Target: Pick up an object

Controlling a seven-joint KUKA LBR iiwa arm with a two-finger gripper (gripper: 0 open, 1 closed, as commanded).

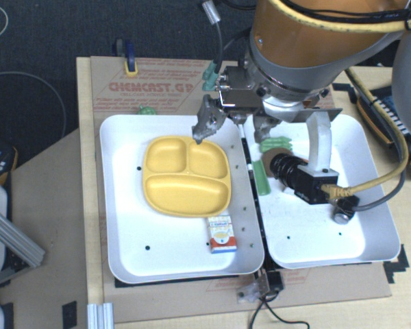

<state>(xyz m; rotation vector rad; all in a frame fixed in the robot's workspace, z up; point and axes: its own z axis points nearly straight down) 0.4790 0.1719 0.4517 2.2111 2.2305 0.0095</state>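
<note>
While the arm reaches in from the upper right, its hand hangs over the wall between the two bins, above the far right corner of the yellow divided plate in the left bin. Whether the hand is clenched cannot be told. A green object in the right bin is partly hidden. A small carton lies near the left bin's near edge; open floor remains left of the plate.

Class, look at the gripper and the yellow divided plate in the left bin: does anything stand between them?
Nothing visible does. The gripper hangs over the upper right rim of the yellow divided plate. The small carton lies apart, below the plate.
</note>
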